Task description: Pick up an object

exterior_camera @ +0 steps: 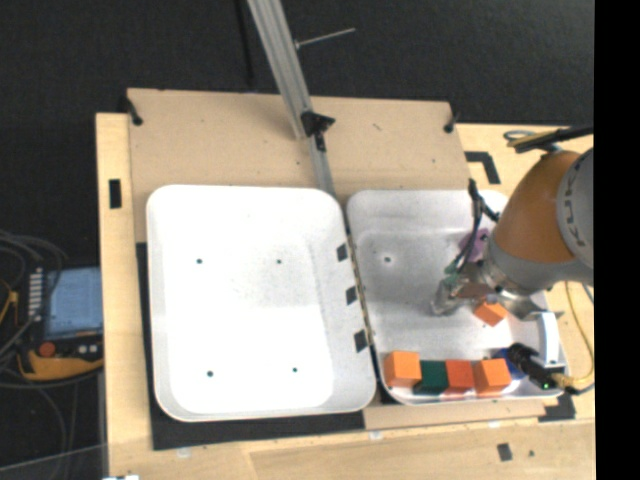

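Gripper (452,298) low over the right-hand shallow white bin (400,238); finger opening cannot be told. Small orange block (489,314) just beside it, apparently ungrasped. Pick judged still pending.

1. Orange block (404,367): lies flat at the left end of a row along the near wall of the right bin (400,233).
2. Green block (433,376): touching it on the right.
3. Two further orange blocks (459,374) (492,374): continue the row.
4. Small orange piece (490,314): tilted, above the row.
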Available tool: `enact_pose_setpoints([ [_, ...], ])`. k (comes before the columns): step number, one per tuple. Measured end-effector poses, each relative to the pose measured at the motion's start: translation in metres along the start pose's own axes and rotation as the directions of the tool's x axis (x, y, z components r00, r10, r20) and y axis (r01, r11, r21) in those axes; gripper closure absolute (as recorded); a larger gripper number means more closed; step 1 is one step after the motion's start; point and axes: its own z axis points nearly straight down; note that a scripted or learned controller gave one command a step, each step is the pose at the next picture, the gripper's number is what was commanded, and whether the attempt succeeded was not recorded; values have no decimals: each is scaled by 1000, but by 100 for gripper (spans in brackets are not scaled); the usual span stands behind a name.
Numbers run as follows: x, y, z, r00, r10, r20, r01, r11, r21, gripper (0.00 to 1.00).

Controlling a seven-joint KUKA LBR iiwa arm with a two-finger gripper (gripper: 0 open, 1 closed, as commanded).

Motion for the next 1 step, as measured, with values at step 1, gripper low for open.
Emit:
enact_pose_setpoints([
  [1, 7, -1, -48, 1000, -17, 0, 17, 1000, 1, 100],
])
